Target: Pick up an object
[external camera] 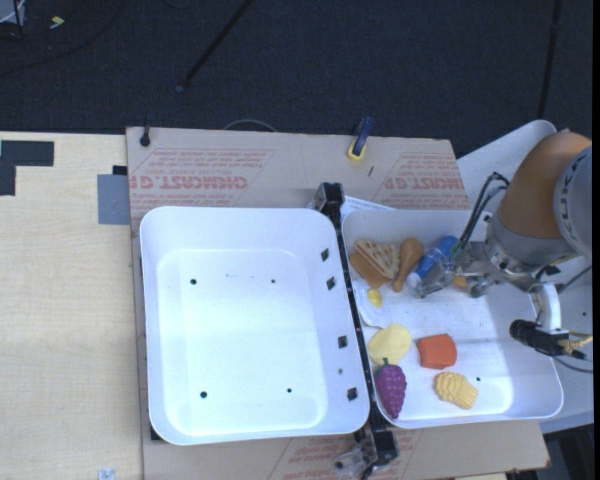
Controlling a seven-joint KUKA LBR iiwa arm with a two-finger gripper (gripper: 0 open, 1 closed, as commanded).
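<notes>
Several objects grouped in right bin [540,398]. Pincer [432,280] low beside blue object [440,256], touching or nearly; orange block [437,350] nearer the camera. Finger state indeterminate. Nothing visibly held.

A cardboard sheet [280,173] printed with red lettering is lying across a light wooden bench [50,318], dark carpeted floor [280,48] with loose cables is running behind the sheet, and a yellow-and-blue clamp [360,140] is gripping the sheet's rear edge.
</notes>
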